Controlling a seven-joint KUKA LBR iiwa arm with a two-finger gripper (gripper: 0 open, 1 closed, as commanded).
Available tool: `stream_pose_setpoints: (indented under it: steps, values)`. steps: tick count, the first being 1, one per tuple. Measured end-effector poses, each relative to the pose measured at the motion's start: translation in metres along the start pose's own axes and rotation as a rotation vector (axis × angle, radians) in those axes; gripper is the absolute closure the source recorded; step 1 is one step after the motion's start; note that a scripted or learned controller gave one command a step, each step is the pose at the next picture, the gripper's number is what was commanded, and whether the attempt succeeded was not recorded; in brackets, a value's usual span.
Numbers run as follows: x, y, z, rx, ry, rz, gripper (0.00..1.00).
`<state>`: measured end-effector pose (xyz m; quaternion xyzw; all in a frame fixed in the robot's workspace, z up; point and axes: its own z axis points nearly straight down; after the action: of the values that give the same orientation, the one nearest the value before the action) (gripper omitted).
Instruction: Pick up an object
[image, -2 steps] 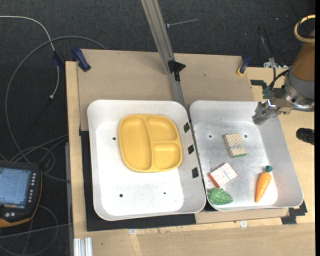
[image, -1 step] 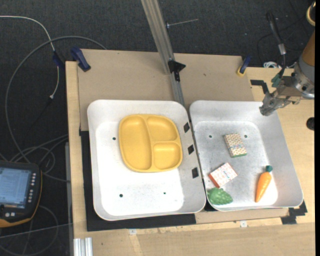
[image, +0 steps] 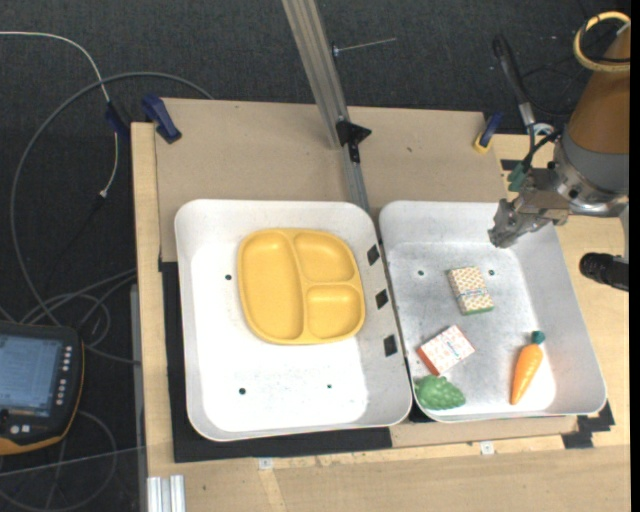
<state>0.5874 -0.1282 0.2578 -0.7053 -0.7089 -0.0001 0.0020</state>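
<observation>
A yellow divided plate (image: 300, 285) sits in the left bin (image: 200, 300). In the right bin (image: 570, 300), a red-and-white carton (image: 446, 350) and a green leafy toy (image: 439, 393) lie near the front-left corner, a small patterned box (image: 470, 290) mid-bin, a toy carrot (image: 526, 368) near the front-right corner. All look light and rigid — the box's flat sides probably offer the surest hold. The gripper (image: 505, 228) hangs above the bin's back edge — its opening cannot be told.
</observation>
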Motion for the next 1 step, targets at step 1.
stream_pose_setpoints:
  steps: [1]
  values:
    - [0.0529, -0.0158, -0.0046, 0.0, 0.001, -0.001, 1.0]
